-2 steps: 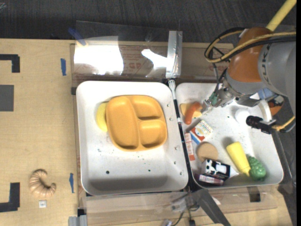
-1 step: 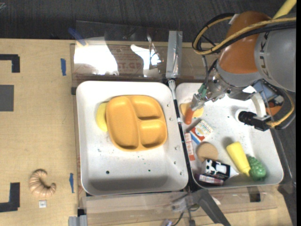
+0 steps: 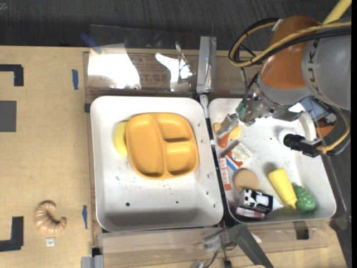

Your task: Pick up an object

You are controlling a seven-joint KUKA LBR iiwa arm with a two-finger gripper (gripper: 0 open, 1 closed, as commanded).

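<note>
The right bin [image 3: 323, 205] holds the candidate objects: a yellow corn cob [image 3: 283, 186] with a green bumpy piece [image 3: 304, 200] at its lower end, a tan rounded item [image 3: 245, 178] beside it, a black-and-white carton [image 3: 255, 200] below, a small red-and-white packet [image 3: 239, 154], and a grey-and-orange item [image 3: 226, 128] near the bin's upper left corner. The gripper [image 3: 247, 111] hangs just above and right of that grey-and-orange item; whether its tips are spread or pressed together cannot be told. The left bin [image 3: 111, 205] contains an inverted yellow divided tray [image 3: 162, 144]. A tan curled object [image 3: 50, 216] lies on the bench [image 3: 39, 149], well apart from both bins.
</note>
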